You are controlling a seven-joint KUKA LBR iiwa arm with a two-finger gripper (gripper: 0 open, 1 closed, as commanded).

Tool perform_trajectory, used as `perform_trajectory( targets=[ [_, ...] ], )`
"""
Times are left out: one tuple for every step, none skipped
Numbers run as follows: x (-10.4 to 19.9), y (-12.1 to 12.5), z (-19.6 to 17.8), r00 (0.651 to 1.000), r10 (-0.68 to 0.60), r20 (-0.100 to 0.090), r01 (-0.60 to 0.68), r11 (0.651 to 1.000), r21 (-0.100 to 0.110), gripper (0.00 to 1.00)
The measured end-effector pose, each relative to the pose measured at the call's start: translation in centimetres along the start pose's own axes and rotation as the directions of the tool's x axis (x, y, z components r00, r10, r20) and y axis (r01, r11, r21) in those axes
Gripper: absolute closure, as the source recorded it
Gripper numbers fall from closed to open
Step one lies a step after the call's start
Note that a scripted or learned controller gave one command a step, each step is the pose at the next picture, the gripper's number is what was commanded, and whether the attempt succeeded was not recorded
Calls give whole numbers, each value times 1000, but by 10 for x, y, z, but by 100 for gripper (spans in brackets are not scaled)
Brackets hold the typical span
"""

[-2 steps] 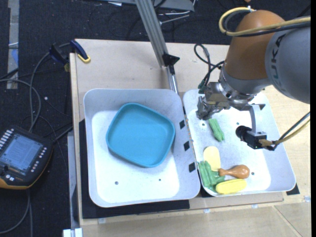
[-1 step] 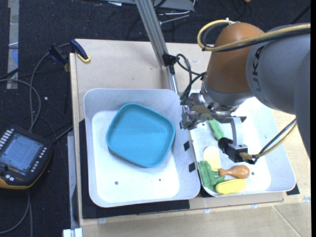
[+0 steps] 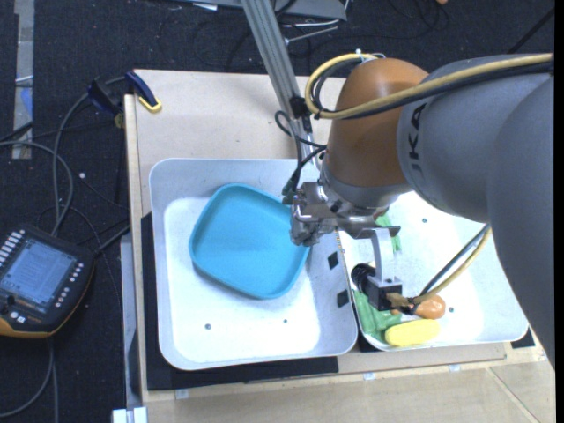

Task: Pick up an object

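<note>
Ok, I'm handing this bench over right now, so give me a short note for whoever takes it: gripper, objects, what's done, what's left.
Gripper: low over the right edge of the blue tray in the left bin; its grip can't be judged from this angle.
Objects: the blue tray lies tilted in the left bin. A yellow object, an orange one and a green piece sit at the right bin's near-left corner.
Done: no pick confirmed.
Left: grasp and lift one object.

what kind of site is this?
Likely a robotics lab: a grey arm over two white bins on a bench, a teach pendant and loose cables on dark carpet.
</note>
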State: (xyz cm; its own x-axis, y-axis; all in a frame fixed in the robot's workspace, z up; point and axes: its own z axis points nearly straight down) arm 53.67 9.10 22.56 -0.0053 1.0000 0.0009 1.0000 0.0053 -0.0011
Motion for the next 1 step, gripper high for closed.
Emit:
perform_trajectory(
  targets=[
    [-3, 1, 0, 1000, 5, 1, -5, 1000, -1, 0]
  ],
)
